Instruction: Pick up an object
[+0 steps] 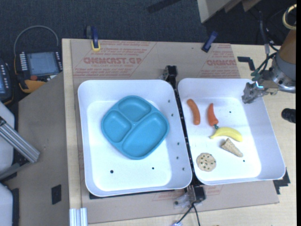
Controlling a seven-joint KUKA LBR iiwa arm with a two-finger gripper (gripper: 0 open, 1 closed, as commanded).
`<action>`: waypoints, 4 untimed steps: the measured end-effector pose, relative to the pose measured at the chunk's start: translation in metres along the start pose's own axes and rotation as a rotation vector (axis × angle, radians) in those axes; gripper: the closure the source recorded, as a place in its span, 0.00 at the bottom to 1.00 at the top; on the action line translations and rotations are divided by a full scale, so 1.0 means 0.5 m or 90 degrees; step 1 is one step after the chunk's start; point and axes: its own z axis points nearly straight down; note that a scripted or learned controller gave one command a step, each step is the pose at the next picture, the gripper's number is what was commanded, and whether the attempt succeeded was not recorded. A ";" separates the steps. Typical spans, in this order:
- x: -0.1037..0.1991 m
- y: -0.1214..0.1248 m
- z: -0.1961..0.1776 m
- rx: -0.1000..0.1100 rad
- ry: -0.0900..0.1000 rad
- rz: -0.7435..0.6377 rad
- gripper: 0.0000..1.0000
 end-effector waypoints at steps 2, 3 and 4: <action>0.194 -0.063 -0.043 0.002 0.003 -0.003 1.00; 0.293 -0.105 -0.019 0.004 0.003 -0.002 1.00; 0.391 -0.145 0.000 0.004 0.003 -0.002 1.00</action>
